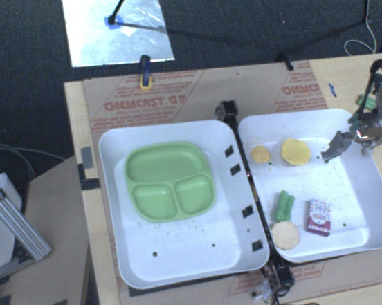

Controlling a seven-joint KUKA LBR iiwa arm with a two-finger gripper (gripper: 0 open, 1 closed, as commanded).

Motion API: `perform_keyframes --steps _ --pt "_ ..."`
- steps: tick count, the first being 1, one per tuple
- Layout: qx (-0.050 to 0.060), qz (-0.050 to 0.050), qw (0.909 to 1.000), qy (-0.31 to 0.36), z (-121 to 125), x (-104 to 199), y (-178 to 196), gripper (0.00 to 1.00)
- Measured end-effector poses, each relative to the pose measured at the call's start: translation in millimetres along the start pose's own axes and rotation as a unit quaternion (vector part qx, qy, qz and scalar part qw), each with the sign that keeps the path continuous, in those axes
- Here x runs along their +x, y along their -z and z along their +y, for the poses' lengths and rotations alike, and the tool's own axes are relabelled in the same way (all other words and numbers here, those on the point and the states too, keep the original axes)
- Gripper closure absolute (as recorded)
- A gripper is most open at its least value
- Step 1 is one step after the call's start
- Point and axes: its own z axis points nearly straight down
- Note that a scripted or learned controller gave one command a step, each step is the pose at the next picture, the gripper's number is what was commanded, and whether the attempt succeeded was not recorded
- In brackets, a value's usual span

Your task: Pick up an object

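A robot arm reaches in from the right edge of the scene, and its gripper [335, 147] hangs over the upper right part of the right bin [374, 190], its fingers pointing left toward the objects. Whether the gripper is wide or narrow cannot be told at this size, and nothing is seen between its tips, so the pick appears not yet made; the whole grasp and lift seem left to do. The nearest candidate is a yellow round piece [296, 152], lying flat on the bin floor just to the left of the gripper, apart from it. A smaller yellow piece [260, 154] lies near it, closer to the divider between the bins. Lower in the same bin are a green object [283, 206], tilted, with a pale round disc [286, 235] just below it, and a small red packet [319, 218] to their right. These three sit close together, which could crowd a grasp there, while the yellow round piece has open floor around it. The left bin [119, 192] holds a green divided tray [171, 180], well apart from the arm. Both bins rest on a cardboard sheet [169, 95] on the bench.
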Motion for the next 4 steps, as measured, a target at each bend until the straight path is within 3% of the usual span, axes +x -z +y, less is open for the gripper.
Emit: perform_keyframes --steps 1,2,3,4 --pt "0.006 0.003 1.0000 0.000 -65 65 -89 0.00" --pt "-0.007 -0.005 1.0000 -0.001 -58 90 -139 0.00" --pt "-0.008 0.001 1.0000 0.005 14 162 -35 0.00" --pt "0.002 -0.001 1.0000 -0.004 4 83 -99 0.00"
